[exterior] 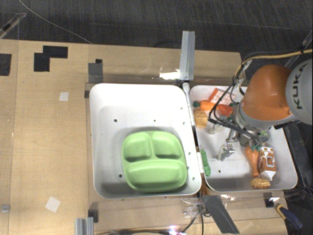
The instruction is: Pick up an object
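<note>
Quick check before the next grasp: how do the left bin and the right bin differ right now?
The left bin holds one large item, a green divided tray; the right bin holds several small items, among them a carrot-like orange piece. The left bin looks wider than the right bin. The gripper hangs over the right bin, not the left. Both are shallow, white and sit side by side.
</note>
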